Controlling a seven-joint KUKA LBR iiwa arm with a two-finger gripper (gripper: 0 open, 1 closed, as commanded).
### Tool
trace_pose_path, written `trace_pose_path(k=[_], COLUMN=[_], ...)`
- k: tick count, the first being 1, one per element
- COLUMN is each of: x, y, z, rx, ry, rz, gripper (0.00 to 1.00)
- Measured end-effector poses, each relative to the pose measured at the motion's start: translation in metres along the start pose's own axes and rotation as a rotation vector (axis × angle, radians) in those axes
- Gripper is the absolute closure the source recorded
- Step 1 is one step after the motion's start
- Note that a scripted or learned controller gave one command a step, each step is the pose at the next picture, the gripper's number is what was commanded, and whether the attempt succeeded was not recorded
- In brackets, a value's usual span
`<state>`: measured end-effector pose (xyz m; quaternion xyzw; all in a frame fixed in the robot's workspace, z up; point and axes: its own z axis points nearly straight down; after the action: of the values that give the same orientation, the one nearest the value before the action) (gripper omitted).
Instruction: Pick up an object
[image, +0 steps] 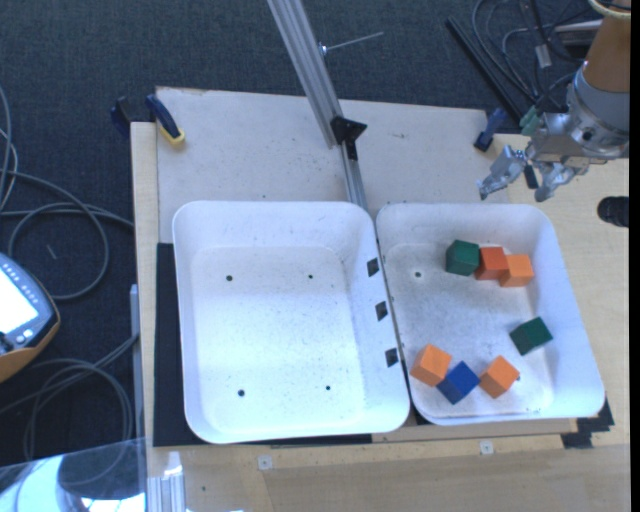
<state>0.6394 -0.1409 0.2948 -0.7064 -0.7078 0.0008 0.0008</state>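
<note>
While pincer (522, 177) hangs released, w/ nothing gripped, orange, green, blue blocks (490, 263) sit.

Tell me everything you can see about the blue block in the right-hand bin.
The blue block is a small cube of plain, matte blue, lying turned at an angle to the bin's walls. It sits near the front edge of the right bin, wedged between two orange blocks: one touching its left side, the other close on its right. The claw is far from it, beyond the bin's back rim.
</note>
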Motion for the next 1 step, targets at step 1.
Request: trace_pose_path(k=[1], x=[-0.0102], y=[0.0311], z=[0.1233], rx=[0.007], ry=[0.002], rz=[0.001], gripper=[0.0])
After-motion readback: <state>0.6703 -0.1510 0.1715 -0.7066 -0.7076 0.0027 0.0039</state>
